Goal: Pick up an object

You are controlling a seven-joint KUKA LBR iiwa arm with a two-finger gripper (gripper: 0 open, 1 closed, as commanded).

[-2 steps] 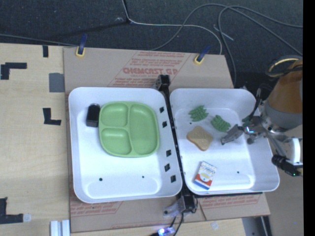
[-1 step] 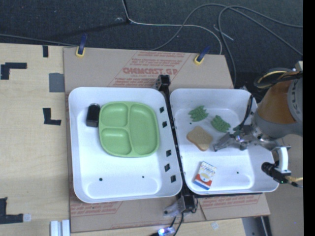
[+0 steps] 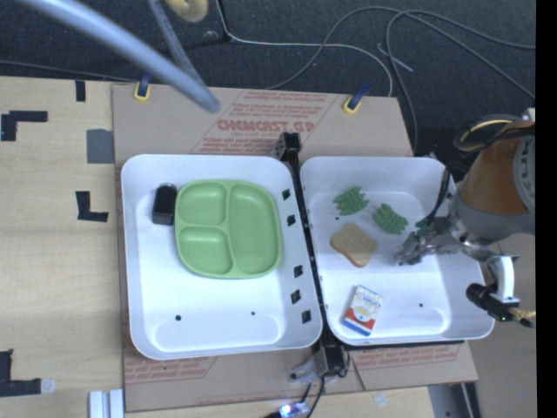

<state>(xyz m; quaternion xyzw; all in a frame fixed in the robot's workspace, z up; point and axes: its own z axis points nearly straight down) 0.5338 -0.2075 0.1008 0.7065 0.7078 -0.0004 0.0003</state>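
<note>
In the left bin (image 3: 139, 259), a green divided plate (image 3: 229, 229) is seen at centre, with a small black block (image 3: 164, 205) just beside its left edge. In the right bin (image 3: 452, 316), two green leafy pieces (image 3: 351, 201) (image 3: 390, 219) lie toward the top, a tan bread-like slice (image 3: 352, 245) lies below them, and a small white, red and blue carton (image 3: 363, 310) lies near the bottom. The gripper (image 3: 416, 246) is lowered at the right of the slice, near the second leafy piece; whether its claw is spread or pressed together cannot be told.
</note>
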